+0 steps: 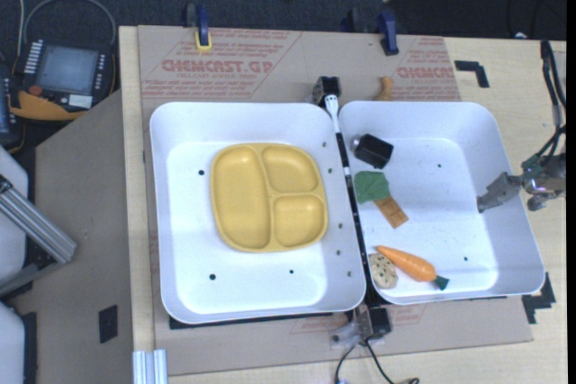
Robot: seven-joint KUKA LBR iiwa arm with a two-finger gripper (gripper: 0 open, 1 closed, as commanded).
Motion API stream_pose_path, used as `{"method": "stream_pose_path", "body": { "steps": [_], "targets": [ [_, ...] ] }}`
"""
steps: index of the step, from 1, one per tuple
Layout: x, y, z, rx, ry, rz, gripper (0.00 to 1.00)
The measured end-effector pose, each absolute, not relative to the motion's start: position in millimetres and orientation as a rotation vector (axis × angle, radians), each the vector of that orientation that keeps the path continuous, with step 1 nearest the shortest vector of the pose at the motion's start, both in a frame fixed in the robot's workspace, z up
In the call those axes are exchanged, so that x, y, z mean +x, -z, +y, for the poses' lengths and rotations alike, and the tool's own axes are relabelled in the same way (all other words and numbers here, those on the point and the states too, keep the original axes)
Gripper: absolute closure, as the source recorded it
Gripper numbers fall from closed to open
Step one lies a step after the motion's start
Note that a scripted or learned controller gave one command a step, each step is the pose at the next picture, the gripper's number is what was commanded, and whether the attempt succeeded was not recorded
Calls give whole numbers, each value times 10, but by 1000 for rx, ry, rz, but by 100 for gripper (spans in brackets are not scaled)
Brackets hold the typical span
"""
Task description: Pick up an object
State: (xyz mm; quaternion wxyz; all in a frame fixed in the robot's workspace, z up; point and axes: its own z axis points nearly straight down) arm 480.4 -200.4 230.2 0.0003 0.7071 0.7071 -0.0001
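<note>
Several items crowd the right bin's (504, 148) left side; my pincer (500, 190), state unclear, should descend squarely over the isolated carrot (407, 263).

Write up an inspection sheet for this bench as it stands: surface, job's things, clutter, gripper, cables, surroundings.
Surface: bench covered with printed cardboard, bearing a left bin and a right bin side by side.
Job's things: in the right bin, a black block, a green piece touching a tan strip, a carrot and a speckled cookie beside it.
Clutter: yellow divided tray in the left bin.
Gripper: gripper at the right bin's right wall, apart from every item; finger state unclear.
Cables: black cable at the front edge.
Surroundings: handheld pendant left of the bench; two blue clamps on the far edge.
</note>
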Motion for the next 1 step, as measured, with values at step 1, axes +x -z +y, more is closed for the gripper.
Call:
{"method": "stream_pose_path", "body": {
  "steps": [1],
  "targets": [
    [4823, -1669, -1971, 2227, 4, 2226, 0]
  ]
}}
